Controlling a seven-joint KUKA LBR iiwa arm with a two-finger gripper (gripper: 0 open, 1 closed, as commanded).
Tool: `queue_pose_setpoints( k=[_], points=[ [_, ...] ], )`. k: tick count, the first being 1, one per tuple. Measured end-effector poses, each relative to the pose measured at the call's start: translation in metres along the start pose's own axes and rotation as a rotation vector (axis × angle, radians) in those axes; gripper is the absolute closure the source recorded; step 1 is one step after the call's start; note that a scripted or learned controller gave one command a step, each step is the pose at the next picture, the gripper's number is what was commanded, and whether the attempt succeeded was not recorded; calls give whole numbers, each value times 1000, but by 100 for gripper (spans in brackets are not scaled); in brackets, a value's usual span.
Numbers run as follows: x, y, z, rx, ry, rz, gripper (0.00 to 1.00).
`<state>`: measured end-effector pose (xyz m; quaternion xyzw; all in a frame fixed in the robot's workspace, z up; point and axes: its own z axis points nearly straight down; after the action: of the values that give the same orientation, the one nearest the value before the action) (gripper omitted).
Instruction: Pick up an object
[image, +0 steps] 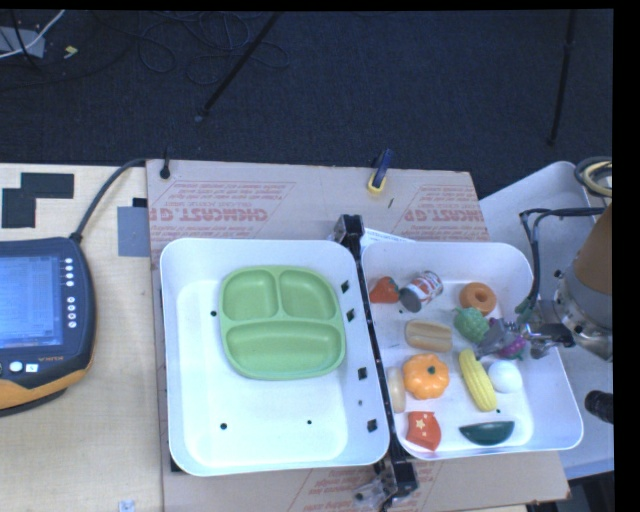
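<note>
The purple toy grapes (513, 346) lie in the right bin (545, 270), just right of the green broccoli (471, 323) and directly under the gripper (522, 338); whether anything is gripped I cannot tell. The smooth white egg (505, 376) sits just below the broccoli's right side, and the ridged yellow corn (477, 379) runs lengthwise below it.

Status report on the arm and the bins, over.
Gripper low at the right bin's right side, beside the broccoli and white egg. Nothing seen between its fingers. Corn and purple item crowd the spot.
</note>
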<state>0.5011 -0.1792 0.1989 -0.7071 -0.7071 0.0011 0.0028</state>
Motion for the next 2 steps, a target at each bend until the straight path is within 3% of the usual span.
queue_pose_setpoints(
  k=[1, 2],
  points=[
    [1, 2, 64, 2, 1, -1, 0],
    [-2, 8, 76, -23, -9, -3, 0]
  ],
)
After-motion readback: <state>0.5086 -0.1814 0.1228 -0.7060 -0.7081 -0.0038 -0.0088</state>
